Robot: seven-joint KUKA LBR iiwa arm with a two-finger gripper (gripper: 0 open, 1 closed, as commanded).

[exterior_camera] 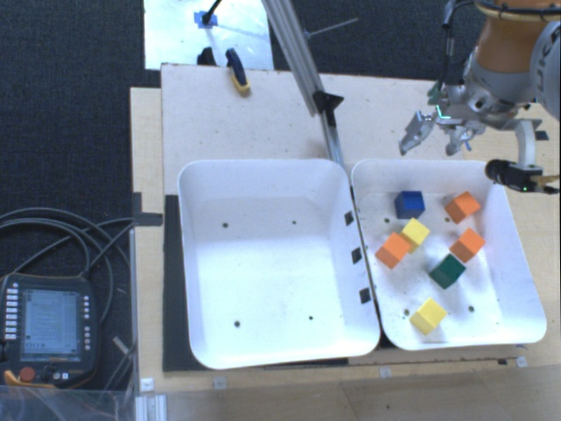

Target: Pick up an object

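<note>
Nearest the camera, at the lower left, a dark handheld control pendant with a grey screen (48, 327) lies on the black mat, its black cables (70, 231) looping away above it.

Next come the two shallow white plastic bins. The left bin (263, 340) shows a bare floor with a few small dark holes. The right bin (517, 310) holds seven small cubes. Closest is a yellow cube (428, 316) near the front wall, turned so its corners point roughly along the bin's sides. Behind it to the right sits a dark green cube (447, 272), also turned cornerwise. An orange cube (467, 244) is just beside the green one, farther back. To the left, a second orange cube (394, 249) touches a smaller-looking yellow cube (415, 232); the pair forms a short row running diagonally from near left to far right. Farther back, a blue cube (408, 203) sits nearly square to the bin, and a third orange cube (462, 206) lies near the far right wall, slightly rotated.

Beyond the bin's far rim, the two-finger gripper (437, 136) hangs over the tan board, above and apart from all the cubes. Its fingers (415, 134) are spread with nothing between them. The grey arm with its orange band (517, 38) rises toward the upper right, tilted so the wrist points down and to the left.
</note>
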